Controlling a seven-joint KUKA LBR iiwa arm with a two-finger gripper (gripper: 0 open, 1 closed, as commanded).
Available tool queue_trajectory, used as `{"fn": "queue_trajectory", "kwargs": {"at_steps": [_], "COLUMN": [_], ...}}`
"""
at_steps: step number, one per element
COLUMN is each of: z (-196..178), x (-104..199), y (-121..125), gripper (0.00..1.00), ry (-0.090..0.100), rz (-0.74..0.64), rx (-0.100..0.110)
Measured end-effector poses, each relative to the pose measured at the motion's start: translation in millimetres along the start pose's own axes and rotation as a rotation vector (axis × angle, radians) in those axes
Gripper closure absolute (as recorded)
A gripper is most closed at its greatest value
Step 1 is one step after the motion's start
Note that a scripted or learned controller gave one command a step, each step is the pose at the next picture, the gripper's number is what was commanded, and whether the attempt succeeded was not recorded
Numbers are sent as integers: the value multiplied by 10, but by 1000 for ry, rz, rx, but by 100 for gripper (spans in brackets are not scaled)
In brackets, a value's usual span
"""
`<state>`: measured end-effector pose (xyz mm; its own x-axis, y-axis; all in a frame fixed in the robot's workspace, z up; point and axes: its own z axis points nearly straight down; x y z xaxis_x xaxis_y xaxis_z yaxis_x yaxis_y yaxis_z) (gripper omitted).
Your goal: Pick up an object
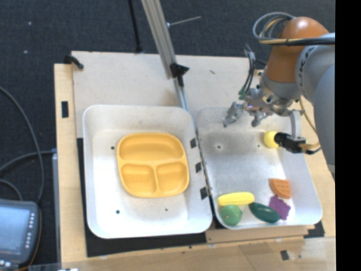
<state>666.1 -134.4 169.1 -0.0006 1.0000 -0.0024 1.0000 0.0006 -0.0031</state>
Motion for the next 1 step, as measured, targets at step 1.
{"fn": "queue_trajectory", "kwargs": {"at_steps": [1], "z": [523], "x": [72], "y": [50], "gripper": [0], "ry": [1], "rz": [-3], "rx": [1]}}
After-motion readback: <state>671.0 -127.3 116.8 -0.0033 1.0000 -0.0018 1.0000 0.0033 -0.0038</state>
